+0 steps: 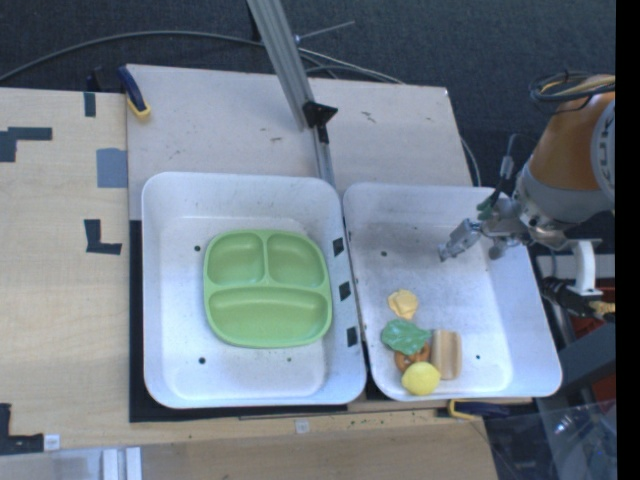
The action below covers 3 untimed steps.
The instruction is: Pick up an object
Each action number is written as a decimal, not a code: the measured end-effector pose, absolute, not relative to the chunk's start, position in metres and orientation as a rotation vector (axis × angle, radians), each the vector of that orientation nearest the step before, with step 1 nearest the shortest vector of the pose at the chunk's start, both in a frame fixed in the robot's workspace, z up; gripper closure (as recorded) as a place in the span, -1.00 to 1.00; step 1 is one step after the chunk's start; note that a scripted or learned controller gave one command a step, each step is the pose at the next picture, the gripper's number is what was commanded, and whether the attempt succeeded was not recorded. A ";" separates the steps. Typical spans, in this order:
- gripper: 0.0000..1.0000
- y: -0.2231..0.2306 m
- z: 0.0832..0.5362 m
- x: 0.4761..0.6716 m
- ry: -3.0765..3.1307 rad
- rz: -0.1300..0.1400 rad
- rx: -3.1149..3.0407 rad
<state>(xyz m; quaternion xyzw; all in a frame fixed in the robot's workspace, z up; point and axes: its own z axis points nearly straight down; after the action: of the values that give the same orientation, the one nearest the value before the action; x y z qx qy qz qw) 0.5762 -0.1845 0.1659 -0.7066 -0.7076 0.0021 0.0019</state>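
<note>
White plastic, two shallow bins side by side on a pale wooden bench (60, 298). Left bin (165, 268) carries a green divided plate (267, 288), three compartments, lying flat near its middle. Right bin (520, 338) carries a small cluster at its near edge, toward the near-left corner: a pale yellow piece (403, 302) farthest from the edge, a green leafy piece (405, 337) just beside it on the near side, a tan bread-like block (445, 353) to the right of the green piece and touching the pile, a yellow lemon-shaped object (421, 378) closest to the near rim, with a bit of orange showing under the green piece.

Arm enters over the right bin's right edge, orange band visible above the wrist. Gripper (465, 240) sits over the bin's far-right part, well apart from the cluster, pointing toward the left. Two fingers appear slightly spread, jaws parted, nothing between them.

Grey metal pole (285, 53) slants across the bench's far side. Blue-and-yellow clamp (133, 91) at the far-left corner of the board.
</note>
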 end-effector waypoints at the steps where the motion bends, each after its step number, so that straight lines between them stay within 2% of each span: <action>1: -1.00 -0.180 0.121 0.577 -2.221 0.007 -2.215; 2: -1.00 -0.180 0.088 0.578 -2.225 0.003 -2.219; 3: 1.00 -0.179 0.099 0.578 -2.225 0.002 -2.217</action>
<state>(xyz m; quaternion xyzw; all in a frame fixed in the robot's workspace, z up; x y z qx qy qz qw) 0.5775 -0.1790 0.0988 -0.7058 -0.7084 0.0006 0.0001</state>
